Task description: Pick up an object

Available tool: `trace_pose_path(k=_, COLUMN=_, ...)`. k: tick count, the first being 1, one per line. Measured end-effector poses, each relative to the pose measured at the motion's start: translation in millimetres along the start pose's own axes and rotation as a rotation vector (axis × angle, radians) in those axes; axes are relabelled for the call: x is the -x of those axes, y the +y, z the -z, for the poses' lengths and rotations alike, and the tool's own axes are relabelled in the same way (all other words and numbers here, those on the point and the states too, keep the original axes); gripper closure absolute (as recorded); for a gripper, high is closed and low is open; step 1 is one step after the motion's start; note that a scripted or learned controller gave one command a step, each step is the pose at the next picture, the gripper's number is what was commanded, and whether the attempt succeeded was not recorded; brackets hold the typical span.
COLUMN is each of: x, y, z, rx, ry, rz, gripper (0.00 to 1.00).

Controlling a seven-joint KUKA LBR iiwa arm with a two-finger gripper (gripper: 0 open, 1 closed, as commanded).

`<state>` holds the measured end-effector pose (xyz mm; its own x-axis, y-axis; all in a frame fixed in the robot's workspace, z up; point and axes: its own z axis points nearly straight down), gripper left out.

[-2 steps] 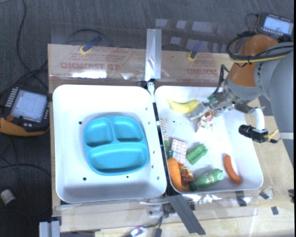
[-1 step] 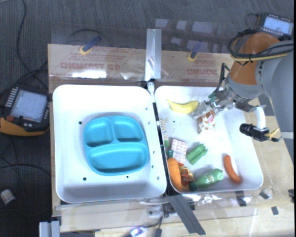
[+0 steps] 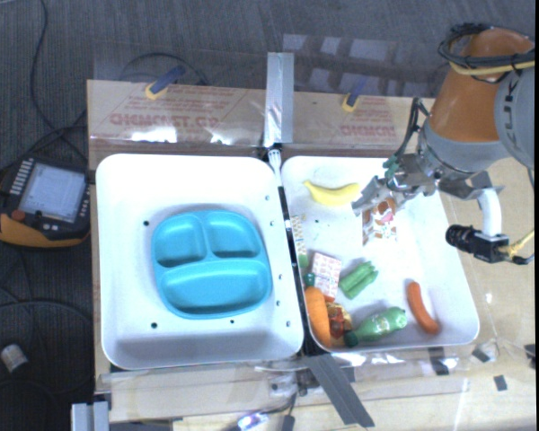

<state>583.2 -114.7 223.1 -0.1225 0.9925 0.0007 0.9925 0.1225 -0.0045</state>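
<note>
Two shallow white bins side by side: left bin (image 3: 126,330) bearing a turquoise divided plate (image 3: 211,263), right bin (image 3: 449,268) scattered with toy food. Gripper (image 3: 397,180) poised over the right bin's far end, with a small crinkly packet (image 3: 380,223) just below it, apparently dangling; whether clamped between the fingers or merely beside them, cannot tell. Step in hand, judging by pose: the grasp or early lift. Next move calls for a straight, slow rise and a check that the packet comes along. Nearby: smooth curved yellow banana (image 3: 331,191). Toward the near end: glossy red sausage (image 3: 421,306), green bottle (image 3: 379,323), tapering orange carrot (image 3: 315,317), knobbly green vegetable (image 3: 357,278), flat printed pink pack (image 3: 324,267).
</note>
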Motion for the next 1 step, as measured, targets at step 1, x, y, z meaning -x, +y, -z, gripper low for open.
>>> trace_pose_path(k=1, x=13.6, y=29.3, z=-29.7, rx=0.0, ry=-0.002, rz=0.198, gripper=1.0)
